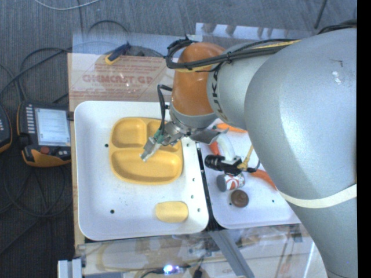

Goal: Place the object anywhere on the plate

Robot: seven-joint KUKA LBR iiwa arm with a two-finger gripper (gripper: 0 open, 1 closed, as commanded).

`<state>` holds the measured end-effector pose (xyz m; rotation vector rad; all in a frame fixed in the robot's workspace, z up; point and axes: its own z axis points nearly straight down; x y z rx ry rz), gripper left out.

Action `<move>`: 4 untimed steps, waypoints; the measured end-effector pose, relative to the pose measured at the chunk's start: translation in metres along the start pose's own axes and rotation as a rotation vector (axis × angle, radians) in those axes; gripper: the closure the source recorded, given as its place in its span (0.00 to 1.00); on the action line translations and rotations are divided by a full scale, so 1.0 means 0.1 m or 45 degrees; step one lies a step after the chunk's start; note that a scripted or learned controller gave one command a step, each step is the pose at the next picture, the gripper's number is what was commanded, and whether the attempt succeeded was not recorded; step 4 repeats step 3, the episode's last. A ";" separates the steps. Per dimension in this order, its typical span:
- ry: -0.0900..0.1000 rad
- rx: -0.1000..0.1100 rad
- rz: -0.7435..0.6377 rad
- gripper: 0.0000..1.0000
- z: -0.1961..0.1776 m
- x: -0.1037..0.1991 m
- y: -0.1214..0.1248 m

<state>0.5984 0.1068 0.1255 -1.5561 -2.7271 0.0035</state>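
Finding the hand (149, 151) near frame centre, low over the yellow divided plate (132, 170), tip above the ridge between the compartments. Cannot tell how far open, nor whether anything is gripped or touched. Spotting the yellow rounded block (171, 211) in the lower part of the left white bin (97, 201), just below the plate and off it, apart from the hand. Noting in the right bin (264, 214), partly under the arm, a brown disc (239, 198), a red-and-white object (232, 182) and an orange piece (265, 179).

A brown disc (239, 198) beside perhaps a small can (230, 182); screen pendant (46, 132) on the floor (35, 51)
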 end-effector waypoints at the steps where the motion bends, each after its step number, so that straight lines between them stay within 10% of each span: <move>1: 0.003 0.002 -0.002 1.00 -0.08 0.01 0.00; 2: 0.003 0.003 -0.002 0.00 -0.08 0.01 0.00; 3: 0.005 0.005 -0.003 1.00 -0.16 0.02 0.00; 4: 0.005 0.005 -0.003 1.00 -0.16 0.02 0.00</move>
